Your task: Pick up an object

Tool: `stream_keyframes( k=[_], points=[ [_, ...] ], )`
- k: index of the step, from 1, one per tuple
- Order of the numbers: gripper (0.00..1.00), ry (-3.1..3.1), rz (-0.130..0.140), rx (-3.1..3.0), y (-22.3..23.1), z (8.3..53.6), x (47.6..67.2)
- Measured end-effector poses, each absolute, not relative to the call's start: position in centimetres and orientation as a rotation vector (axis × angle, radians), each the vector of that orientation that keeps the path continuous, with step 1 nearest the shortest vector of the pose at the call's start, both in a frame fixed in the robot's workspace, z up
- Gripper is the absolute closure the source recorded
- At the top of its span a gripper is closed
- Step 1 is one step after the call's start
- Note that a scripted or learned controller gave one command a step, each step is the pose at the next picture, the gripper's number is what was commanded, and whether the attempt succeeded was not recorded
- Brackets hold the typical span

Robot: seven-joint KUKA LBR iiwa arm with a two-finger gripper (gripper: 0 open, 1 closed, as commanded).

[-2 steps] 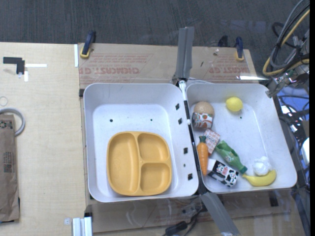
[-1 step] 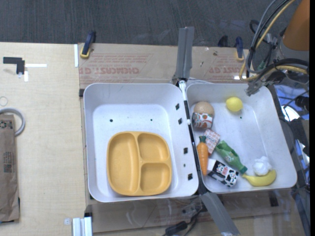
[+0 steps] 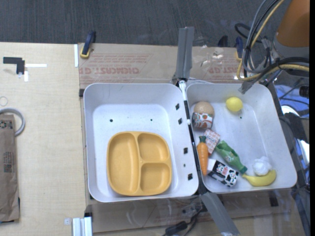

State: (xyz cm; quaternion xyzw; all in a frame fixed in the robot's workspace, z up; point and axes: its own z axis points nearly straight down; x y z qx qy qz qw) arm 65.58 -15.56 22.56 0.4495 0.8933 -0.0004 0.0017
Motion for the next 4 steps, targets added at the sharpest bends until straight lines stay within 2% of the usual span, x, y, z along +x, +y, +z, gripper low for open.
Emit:
stream_keyframes(
  k=[1, 2, 3, 4],
  points=[
    [1.00, 2.868, -0.001, 1.270, -14.7, 22.4, 66.0],
    [1.00, 3.000, -0.001, 0.923, -15.9, 23.9, 57.1],
    [1.00, 3.078, -0.001, 0.607, -16.4, 22.0, 61.2],
    [1.00, 3.116, 0.000, 0.359, -12.1, 22.4, 63.8]
  ],
)
